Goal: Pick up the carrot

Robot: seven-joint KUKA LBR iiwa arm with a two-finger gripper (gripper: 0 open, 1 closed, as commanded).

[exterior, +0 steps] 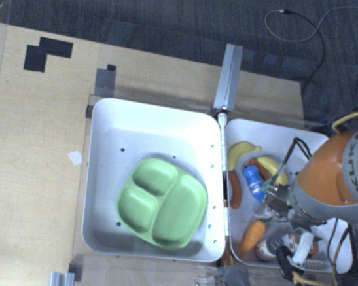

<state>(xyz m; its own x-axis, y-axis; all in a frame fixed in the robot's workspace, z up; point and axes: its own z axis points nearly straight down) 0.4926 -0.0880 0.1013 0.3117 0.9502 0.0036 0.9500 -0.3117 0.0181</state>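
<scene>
carrot [253, 237]: orange, lying tilted in the right bin [279, 132], near that bin's front edge, towards its left wall
pincer [280, 234]: mine, down inside the right bin, just right of the carrot; can't tell how far the fingers are apart, can't tell if anything is between them
arm [333, 177]: mine, grey with orange band, reaching in from the desk's right edge over the right bin's right half
left bin [156, 119]: white, shallow, sits towards the desk's middle; touching the right bin along a shared wall
green tray [162, 203]: three compartments, lying in the left bin towards its front right corner, slightly rotated
bananas [247, 154]: yellow, in the right bin's back left part, behind the carrot
blue bottle [253, 182]: between the bananas and the carrot, tilted
red-brown item [236, 190]: long, along the right bin's left wall; can't tell what it is
desk [23, 170]: light wood, black marks at the back left corner
cable [301, 24]: on the dark floor beyond the desk's back edge
</scene>
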